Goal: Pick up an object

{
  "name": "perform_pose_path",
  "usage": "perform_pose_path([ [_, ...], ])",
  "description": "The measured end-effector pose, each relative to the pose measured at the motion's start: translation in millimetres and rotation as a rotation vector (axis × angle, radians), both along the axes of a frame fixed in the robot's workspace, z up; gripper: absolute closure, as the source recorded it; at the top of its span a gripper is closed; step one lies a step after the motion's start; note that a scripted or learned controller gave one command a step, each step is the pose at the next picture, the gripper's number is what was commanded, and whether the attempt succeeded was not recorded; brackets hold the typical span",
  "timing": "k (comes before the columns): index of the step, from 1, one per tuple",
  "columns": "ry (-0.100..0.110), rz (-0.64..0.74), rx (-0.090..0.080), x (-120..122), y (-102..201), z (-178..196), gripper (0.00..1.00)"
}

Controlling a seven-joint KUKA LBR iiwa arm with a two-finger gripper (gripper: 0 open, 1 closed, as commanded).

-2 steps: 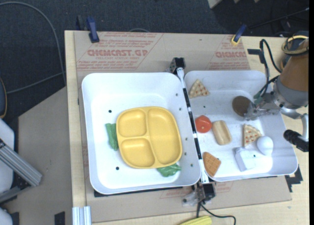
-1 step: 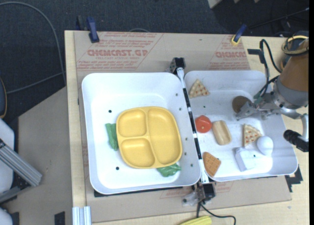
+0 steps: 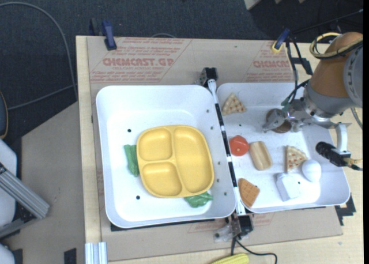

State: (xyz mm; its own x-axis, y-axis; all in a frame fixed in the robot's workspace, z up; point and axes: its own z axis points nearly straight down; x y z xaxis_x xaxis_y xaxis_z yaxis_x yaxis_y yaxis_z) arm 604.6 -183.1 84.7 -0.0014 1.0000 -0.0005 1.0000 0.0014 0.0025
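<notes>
My gripper (image 3: 275, 121) hangs low over the back middle of the right bin (image 3: 340, 196), reaching in from the right. A small brown thing (image 3: 282, 127) lies right under it, partly hidden by it, and I cannot tell whether it is held. Around it lie a pizza slice (image 3: 233, 105) at the back left, a red tomato (image 3: 238, 145), a hot dog bun (image 3: 260, 155), a second pizza slice (image 3: 295, 157), a white egg (image 3: 311, 170), a white lump (image 3: 290, 187) and a waffle-like biscuit (image 3: 248, 191) at the front.
The left bin (image 3: 109, 107) holds a yellow divided plate (image 3: 174, 160), with green pieces poking out at its left (image 3: 132, 159) and front (image 3: 199, 200). A black divider rail (image 3: 222, 136) runs between the bins.
</notes>
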Motion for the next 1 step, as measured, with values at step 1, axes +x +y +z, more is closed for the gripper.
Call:
perform_pose_path([
  [1, 0.001, 0.0, -0.001, 62.4, 10.4, 0.6, 0.0],
])
